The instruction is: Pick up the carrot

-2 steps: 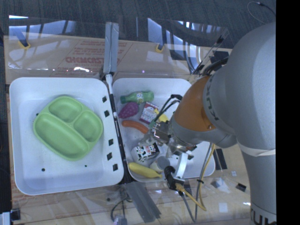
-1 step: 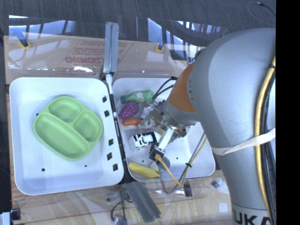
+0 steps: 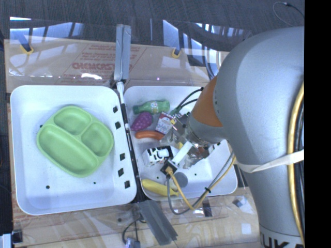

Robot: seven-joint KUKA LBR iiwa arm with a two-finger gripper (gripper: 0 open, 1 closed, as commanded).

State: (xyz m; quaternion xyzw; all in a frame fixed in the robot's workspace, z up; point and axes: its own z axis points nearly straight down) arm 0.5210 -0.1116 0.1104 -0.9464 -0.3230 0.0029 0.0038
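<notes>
Glossy plastic carrot (bins smooth white).

The carrot is crowded by grapes, a packet and a black-and-white toy. Free floor is left around the green plate in the left bin.

We see our grey arm reaching in from the right, its orange-banded wrist bent downward, claw pointing down and leftward
</notes>
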